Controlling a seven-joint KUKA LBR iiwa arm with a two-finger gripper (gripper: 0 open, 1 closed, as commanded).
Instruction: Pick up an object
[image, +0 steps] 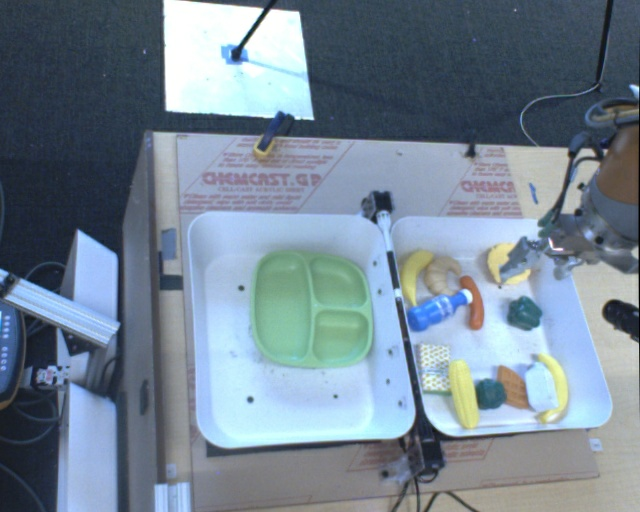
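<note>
The arm (610, 190) reaches in low over the right bin (590, 340), its gripper (520, 262) against a yellow toy (498, 260) at the far rim; whether the jaws are apart is unclear, blurred

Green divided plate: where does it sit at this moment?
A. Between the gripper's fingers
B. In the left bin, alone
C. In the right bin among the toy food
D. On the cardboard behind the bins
B. The green divided plate lies flat on the floor of the left bin with nothing else beside it, while the blue bottle and the other toy food lie in the right bin.
</note>
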